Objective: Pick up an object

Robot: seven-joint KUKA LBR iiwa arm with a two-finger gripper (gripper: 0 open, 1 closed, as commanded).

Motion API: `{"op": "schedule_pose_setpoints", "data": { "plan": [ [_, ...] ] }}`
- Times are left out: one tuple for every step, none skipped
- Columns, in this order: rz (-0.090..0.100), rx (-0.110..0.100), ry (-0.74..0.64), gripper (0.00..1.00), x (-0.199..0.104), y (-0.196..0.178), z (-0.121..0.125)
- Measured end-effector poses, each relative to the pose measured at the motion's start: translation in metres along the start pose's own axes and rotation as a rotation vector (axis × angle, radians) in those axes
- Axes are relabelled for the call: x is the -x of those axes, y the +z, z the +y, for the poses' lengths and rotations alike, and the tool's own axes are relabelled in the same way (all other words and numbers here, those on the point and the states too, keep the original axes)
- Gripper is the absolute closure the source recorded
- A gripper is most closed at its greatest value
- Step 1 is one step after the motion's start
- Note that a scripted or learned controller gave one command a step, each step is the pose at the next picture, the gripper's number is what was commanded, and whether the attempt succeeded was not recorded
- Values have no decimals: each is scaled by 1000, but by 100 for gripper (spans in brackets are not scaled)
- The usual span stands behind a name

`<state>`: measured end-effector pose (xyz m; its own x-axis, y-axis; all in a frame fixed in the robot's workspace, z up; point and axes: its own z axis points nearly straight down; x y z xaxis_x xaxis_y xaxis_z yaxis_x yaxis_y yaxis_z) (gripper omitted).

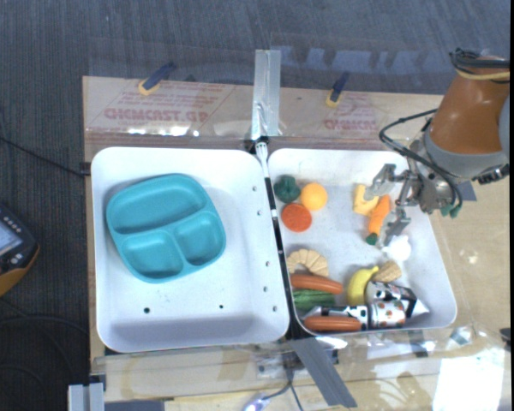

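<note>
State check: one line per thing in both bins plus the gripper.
gripper: jaws open, straddling the carrot, low in the right bin
carrot: tilted, between the jaws, grip not confirmed
teal tray: flat in the left bin, right way up
orange ball: resting beside the red disc
red disc: lying flat
banana: lying among the front pile

From my console I saw the arm (469, 118) reaching in from the right, its pincer (392, 202) angled downward, fingers spread apart.
</note>
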<state>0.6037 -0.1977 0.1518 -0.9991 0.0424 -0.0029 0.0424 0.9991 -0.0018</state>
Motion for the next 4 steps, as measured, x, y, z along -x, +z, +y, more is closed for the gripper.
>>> {"op": "schedule_pose_setpoints", "data": {
  "plan": [
    [-9,0,99,0,5,62,6],
    [-10,-1,142,0,22,62,26],
    [-17,-5,140,100,23,50,26],
    [-17,-6,140,0,23,50,26]
  ]
}}
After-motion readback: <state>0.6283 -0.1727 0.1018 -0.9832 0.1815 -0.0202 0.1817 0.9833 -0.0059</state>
